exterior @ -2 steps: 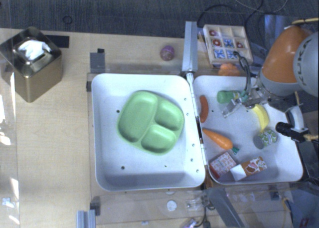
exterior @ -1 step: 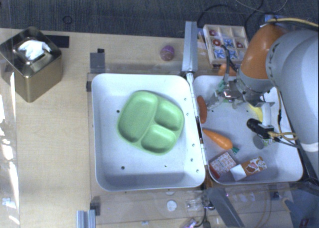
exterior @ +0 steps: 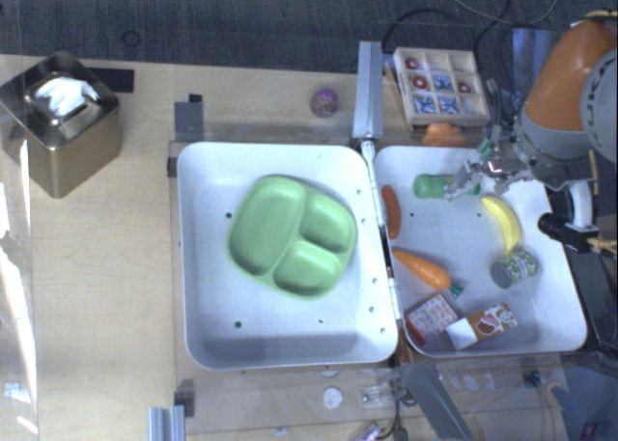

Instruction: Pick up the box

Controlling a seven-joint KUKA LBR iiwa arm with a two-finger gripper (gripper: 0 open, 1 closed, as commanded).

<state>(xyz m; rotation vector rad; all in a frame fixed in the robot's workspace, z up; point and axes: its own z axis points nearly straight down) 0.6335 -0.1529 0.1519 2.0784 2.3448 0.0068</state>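
My small printed cardboard box (exterior: 434, 315) lies flat at the near edge of the right white plastic bin (exterior: 570, 318), just beside a second orange-and-white carton (exterior: 492, 321). A smooth orange carrot (exterior: 422, 269) lies just above it. My pincer (exterior: 480, 171) hovers over the bin's far side, beside a glossy green bottle (exterior: 432, 185) and a curved yellow banana (exterior: 504, 221); I cannot tell its state. A moulded green divided tray (exterior: 292, 234) sits in the left bin (exterior: 198, 323).

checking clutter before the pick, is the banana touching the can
Apart. The camera view shows a strip of white bin floor between the lower end of the banana and the can just below it in the right bin.
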